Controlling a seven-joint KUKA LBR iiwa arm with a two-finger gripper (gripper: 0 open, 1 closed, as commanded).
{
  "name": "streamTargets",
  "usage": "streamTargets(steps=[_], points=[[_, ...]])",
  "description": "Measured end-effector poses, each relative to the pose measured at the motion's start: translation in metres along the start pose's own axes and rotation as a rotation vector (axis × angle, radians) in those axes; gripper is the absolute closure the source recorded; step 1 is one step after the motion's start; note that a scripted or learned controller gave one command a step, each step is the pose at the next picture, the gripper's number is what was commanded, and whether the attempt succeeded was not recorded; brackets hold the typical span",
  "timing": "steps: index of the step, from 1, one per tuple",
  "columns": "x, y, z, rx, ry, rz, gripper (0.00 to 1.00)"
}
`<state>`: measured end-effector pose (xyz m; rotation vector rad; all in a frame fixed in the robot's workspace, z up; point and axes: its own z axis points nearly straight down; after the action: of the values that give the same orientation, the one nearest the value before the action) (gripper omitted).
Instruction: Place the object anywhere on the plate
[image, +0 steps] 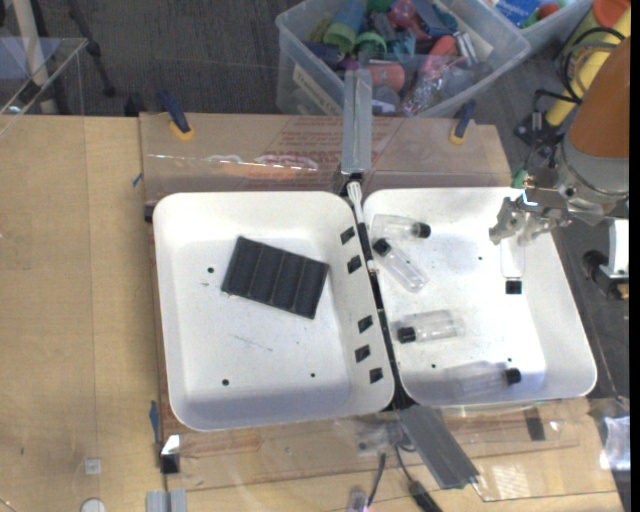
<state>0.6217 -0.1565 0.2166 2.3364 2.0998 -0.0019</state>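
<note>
One dark ridged plate (275, 277) sits a bit left of centre in the left bin (190, 400). The right bin (570, 350) has four clear vials (425, 327) with black caps, strewn from its left wall to the near right corner. The gripper (512, 272) hangs over the right bin's right side, touching none of them, and I can't tell if it's spread or closed. My worry is that those round, see-through vials roll or squirt out of a pinch, or get dropped crossing the divider between the bins.

Two shallow white plastic bins (190, 400) sit on a light tan wooden bench (70, 300). The flat rectangular plate (275, 277) is dark grey with parallel ribs. Four clear plastic bottles (427, 327) carry black caps. The arm's band (605, 100) is orange. Black square tabs (360, 323) mark the divider.
</note>
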Motion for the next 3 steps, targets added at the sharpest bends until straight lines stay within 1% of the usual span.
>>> streamTargets(steps=[1, 2, 3], points=[[-0.004, -0.006, -0.038, -0.002, 0.001, 0.012, 1.0], [-0.04, 0.0, -0.09, -0.001, 0.0, 0.191, 1.0], [-0.064, -0.036, -0.156, -0.001, 0.0, 0.34, 1.0]])
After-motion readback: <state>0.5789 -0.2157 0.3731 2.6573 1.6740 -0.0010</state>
